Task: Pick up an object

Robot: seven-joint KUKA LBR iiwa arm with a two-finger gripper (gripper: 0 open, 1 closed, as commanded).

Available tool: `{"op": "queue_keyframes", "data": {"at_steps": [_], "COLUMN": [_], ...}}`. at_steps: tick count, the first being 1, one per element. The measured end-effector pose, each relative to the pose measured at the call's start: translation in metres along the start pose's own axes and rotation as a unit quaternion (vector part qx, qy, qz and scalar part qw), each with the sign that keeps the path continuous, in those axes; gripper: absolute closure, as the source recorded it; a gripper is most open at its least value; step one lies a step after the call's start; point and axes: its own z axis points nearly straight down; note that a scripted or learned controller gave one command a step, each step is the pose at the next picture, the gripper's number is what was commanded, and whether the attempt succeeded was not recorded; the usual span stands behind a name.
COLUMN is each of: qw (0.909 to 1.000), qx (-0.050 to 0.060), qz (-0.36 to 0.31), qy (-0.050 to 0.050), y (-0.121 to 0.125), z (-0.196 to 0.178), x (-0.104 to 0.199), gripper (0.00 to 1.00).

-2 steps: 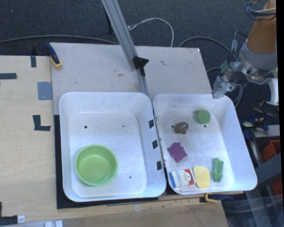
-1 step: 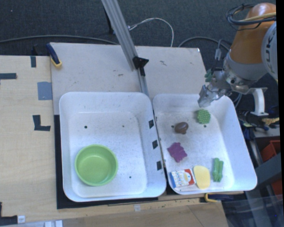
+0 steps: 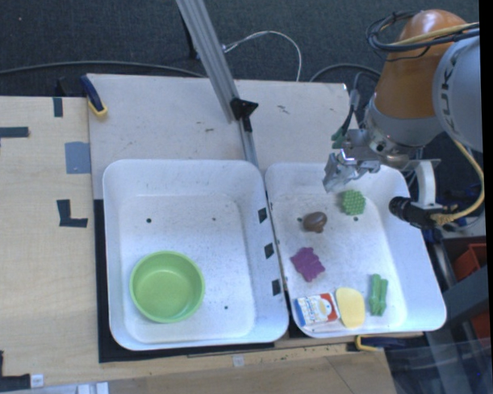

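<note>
Overhead, gripper (image 3: 339,177) hangs at right bin's (image 3: 410,251) far edge, beside green ball (image 3: 352,202); whether it's open or closed, cannot tell.

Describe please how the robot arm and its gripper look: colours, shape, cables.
The arm is grey and rounded, with a glossy orange band above the wrist. Black cables loop over the band and along the arm's side. The gripper is a small, silver-grey metal piece below a darker wrist with small green parts.
</note>
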Motion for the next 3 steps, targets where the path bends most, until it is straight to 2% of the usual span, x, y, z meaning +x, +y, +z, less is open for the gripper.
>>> {"op": "queue_keyframes", "data": {"at_steps": [1, 2, 3], "qw": [1.0000, 1.0000, 1.0000], "qx": [0.001, 0.000, 0.001], "qz": [0.000, -0.001, 0.000], "qy": [0.000, 0.000, 0.000], "y": [-0.009, -0.018, -0.031], "z": [0.017, 0.013, 0.028], "x": [0.048, 0.109, 0.155], "gripper": [1.00, 1.00, 1.00]}}
